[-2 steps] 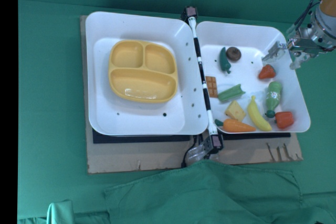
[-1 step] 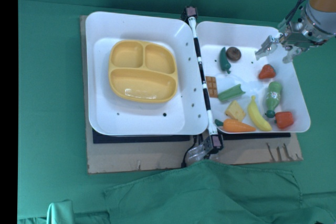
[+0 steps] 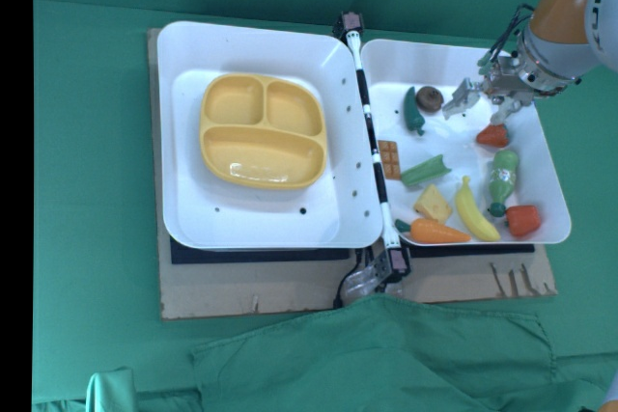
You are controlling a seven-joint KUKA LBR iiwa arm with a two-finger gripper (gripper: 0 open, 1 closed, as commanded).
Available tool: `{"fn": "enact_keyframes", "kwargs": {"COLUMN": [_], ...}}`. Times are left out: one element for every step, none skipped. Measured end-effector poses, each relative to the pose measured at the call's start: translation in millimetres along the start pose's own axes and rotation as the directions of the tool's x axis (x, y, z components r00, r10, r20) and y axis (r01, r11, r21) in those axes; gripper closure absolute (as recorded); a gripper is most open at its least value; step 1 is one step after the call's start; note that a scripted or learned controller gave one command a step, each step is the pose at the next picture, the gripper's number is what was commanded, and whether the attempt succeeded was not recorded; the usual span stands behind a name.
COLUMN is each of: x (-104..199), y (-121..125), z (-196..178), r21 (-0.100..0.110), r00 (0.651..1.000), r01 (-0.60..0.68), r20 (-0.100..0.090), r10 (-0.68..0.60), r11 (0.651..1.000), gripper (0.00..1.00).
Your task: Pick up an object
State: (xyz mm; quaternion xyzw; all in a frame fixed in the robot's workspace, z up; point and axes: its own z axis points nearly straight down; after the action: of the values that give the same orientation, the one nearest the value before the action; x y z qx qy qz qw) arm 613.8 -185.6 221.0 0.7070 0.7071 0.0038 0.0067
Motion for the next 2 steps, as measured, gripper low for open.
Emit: {"fn": "enact_keyframes", "kwargs": {"x": [-2.5,33.6], "y": [0.2,85.4], "z": [-10.1,-30.3], "r21": [-0.002,0.002], "r00": [1.000,1.000], "r01": [-0.005,0.003], "r20": [0.003,-0.002], "r10": [0.005,-0.003], "r11": [1.000,1.000], "gripper": [1.00,1.00]}}
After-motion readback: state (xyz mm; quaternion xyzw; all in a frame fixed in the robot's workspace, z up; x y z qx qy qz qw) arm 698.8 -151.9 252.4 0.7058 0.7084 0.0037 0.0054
